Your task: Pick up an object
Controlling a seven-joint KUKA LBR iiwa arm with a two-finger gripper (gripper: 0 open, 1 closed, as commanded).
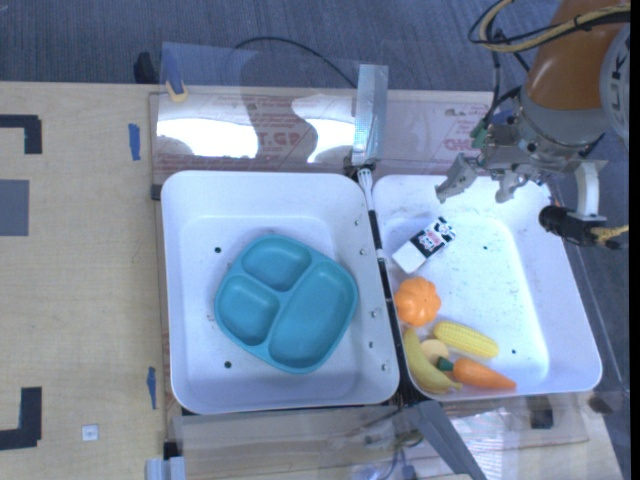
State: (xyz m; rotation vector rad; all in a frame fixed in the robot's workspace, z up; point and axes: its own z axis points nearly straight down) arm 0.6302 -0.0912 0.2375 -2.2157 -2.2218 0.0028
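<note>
Toy food lies in the right bin (560, 298): a small white carton with a black-and-white cow print (424, 245) sits near the bin's left wall, tilted, toward the far side. Just nearer the camera along the same wall is an orange pumpkin-like fruit (417, 300). Below it, in the near left corner, three more pieces crowd together and touch: a yellow corn cob (466, 339), a carrot (482, 374) lying in front of the corn, and a banana (424, 364) curving along the wall, partly covered by the other two. That makes five objects in this bin.

The end effector (483, 179) hovers over the far edge of the right bin, apart from every piece, its two pale fingers spread wide with nothing between them. The carton is the nearest item to it. Above it the grey arm with its orange band (575, 43) is cut off by the right and top edges, with yellow and black cables looping around.

The left bin (190, 268) holds one teal divided plate (287, 303) with three compartments. Both bins rest on the bench (70, 268). Behind them a clear panel shows glare, hard to read.
</note>
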